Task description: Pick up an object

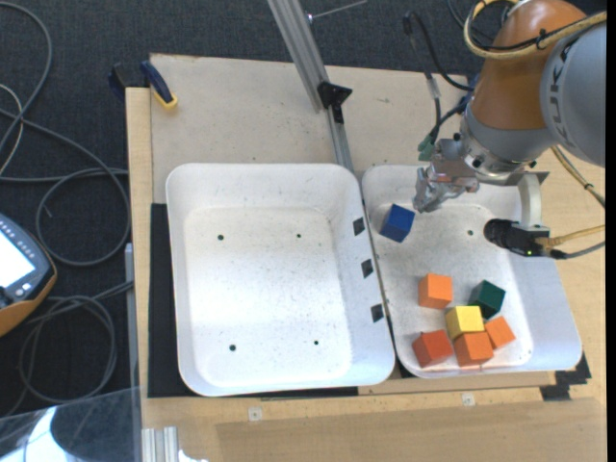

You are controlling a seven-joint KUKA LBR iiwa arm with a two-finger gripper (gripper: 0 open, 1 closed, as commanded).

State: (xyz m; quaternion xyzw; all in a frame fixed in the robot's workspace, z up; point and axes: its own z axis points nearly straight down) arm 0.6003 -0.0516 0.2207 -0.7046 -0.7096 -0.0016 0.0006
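Where bins meet, blue cube beside tool.

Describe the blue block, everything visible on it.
The blue block is a small solid-blue cube, matte, no markings visible. It sits tilted in the right bin near the left wall, far end, apart from the orange, yellow and green blocks. The gripper is just up-right of it; contact cannot be judged.

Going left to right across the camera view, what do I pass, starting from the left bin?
left bin → blue block → pincer → lone orange block → yellow block → green block
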